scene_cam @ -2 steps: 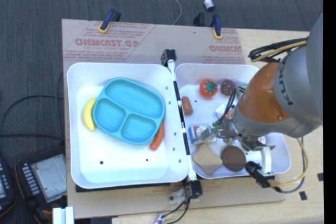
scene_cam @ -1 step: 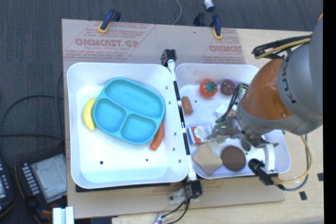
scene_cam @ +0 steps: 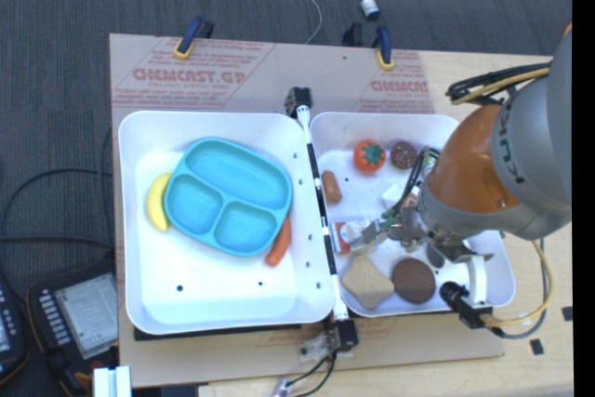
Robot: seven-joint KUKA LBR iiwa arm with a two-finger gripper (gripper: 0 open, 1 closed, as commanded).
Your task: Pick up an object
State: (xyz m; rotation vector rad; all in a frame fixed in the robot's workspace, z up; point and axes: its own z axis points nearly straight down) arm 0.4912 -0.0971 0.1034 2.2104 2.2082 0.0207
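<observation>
My gripper [scene_cam: 383,226] hangs low in the right bin [scene_cam: 437,120], reaching left from the grey and orange arm [scene_cam: 474,177]. Its tip is right beside a small red and white item [scene_cam: 348,234] near the bin's left wall. In front of it lie a tan bread slice [scene_cam: 366,283] and a round brown patty [scene_cam: 414,281]. A red tomato with a green top [scene_cam: 368,156] and a dark round piece [scene_cam: 403,154] sit at the back. A small sausage [scene_cam: 331,188] rests by the divider. The arm hides the bin's right part.
The left bin [scene_cam: 139,284] holds a blue divided plate [scene_cam: 228,196], a banana [scene_cam: 156,201] at its left and an orange carrot-like stick [scene_cam: 278,244] at its right. Clamps [scene_cam: 384,46] and a cable lie along the bench's back edge.
</observation>
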